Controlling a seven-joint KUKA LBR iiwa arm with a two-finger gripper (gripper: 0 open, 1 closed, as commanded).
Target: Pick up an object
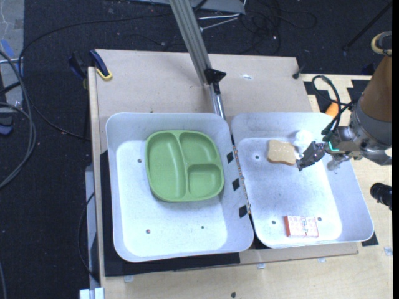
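The gripper [317,156] hangs low over the right bin [349,220], just right of the tan bread-like piece [281,152] in that bin's upper part; its fingers look spread, with nothing between them. A clean pick likely needs the fingers to straddle the piece across its short side. Its long axis runs roughly left-right, tilted slightly.

Tray [184,166] in left bin [124,229]
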